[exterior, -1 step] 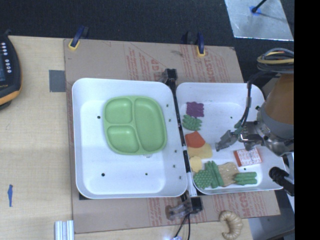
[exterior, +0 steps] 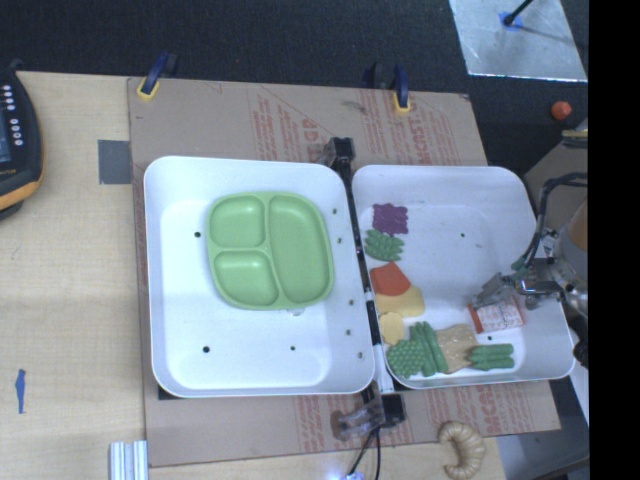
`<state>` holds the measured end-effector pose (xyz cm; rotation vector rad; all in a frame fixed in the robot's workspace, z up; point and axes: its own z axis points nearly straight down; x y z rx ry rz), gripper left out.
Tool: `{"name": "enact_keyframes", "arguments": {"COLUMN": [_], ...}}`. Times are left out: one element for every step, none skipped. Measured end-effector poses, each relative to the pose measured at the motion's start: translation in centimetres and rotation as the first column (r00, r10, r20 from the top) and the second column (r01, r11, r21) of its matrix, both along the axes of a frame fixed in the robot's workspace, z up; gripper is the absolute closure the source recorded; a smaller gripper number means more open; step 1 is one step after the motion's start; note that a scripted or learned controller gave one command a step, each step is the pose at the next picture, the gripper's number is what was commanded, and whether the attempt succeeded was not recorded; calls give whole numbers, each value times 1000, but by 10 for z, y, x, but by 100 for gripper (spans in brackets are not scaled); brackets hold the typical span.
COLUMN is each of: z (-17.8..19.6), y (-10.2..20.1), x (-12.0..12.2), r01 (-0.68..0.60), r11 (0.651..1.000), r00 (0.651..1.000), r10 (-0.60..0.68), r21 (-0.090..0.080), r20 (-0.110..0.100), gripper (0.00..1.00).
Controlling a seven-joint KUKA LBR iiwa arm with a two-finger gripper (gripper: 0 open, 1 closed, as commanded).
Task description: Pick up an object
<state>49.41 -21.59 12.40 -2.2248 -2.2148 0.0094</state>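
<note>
You have a pale wood bench (exterior: pixel 70 298) under a clamped cardboard sheet (exterior: pixel 300 118); the floor beyond is dark. The left bin (exterior: pixel 170 268) holds a green divided plate (exterior: pixel 270 250). The right bin (exterior: pixel 450 193) holds toy food along its left and near edges, plus a red-and-white packet (exterior: pixel 497 317) near the right wall. The gripper (exterior: pixel 512 286) sits just above that packet; you cannot tell its finger spacing or contact.

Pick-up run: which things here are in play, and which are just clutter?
In play: gripper over the right bin; purple piece, orange piece, green beans, red-and-white card.

Clutter: green divided plate in the left bin, blue clamps, pendant, tan croissant-like piece on the bench.
</note>
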Motion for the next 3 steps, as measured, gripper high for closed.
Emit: {"name": "enact_keyframes", "arguments": {"z": [-34, -19, -9], "y": [7, 4, 3], "x": [56, -22, -19], "r01": [-13, -7, -11], "r11": [1000, 1000, 1000], "r00": [1000, 1000, 1000], "r10": [13, 7, 11], "r21": [1, 5, 2], "r20": [6, -3, 1], "gripper": [0, 0, 100]}}
